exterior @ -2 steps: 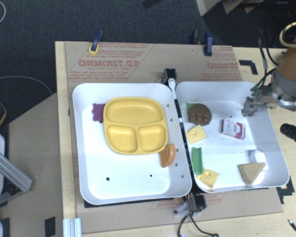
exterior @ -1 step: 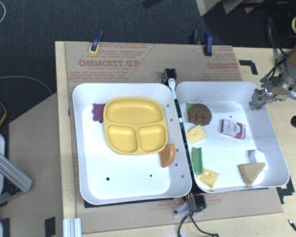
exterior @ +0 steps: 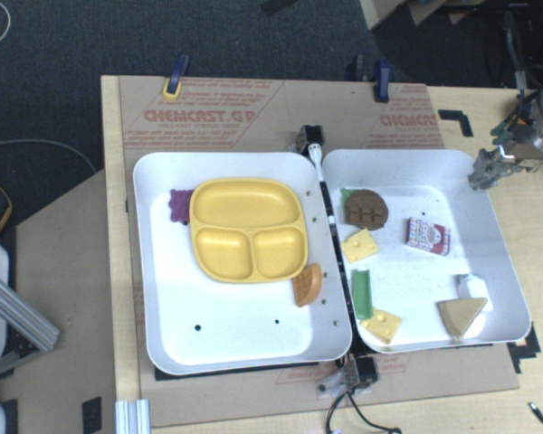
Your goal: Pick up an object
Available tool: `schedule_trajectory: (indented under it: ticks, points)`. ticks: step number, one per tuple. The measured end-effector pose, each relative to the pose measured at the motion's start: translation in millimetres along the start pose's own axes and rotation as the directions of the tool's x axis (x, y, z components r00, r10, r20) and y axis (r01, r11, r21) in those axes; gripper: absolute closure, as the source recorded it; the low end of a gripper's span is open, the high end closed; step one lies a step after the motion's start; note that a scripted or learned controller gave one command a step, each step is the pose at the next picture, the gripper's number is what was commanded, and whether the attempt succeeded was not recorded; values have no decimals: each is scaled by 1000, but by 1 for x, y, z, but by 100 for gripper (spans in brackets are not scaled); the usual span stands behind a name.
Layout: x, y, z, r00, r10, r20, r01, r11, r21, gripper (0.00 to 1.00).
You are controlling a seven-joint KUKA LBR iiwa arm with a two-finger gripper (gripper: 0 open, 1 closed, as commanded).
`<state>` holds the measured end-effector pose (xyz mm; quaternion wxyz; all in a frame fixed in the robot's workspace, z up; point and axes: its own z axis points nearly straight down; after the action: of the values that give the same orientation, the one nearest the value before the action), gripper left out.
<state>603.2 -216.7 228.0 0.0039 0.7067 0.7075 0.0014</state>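
The right bin holds a brown waffle-like cookie, a pale yellow cheese wedge, a green stick, a second yellow cheese piece, a red and white packet, and a tan triangular wedge beside a small white piece. The left bin holds a yellow divided plate, a purple piece by its left rim, and an orange-brown bread piece at its lower right. My gripper hangs at the right bin's upper right corner, apart from every object.
The bins rest on a cardboard sheet held by blue clamps. Black clips join the bins at their shared wall. Bare white floor lies in the left bin's lower half and the right bin's middle.
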Motion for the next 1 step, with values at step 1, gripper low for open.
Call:
schedule_trajectory:
  ticks: [1]
  points:
    - [53,-5,11,1000,-4,-7,4,1000,10,100]
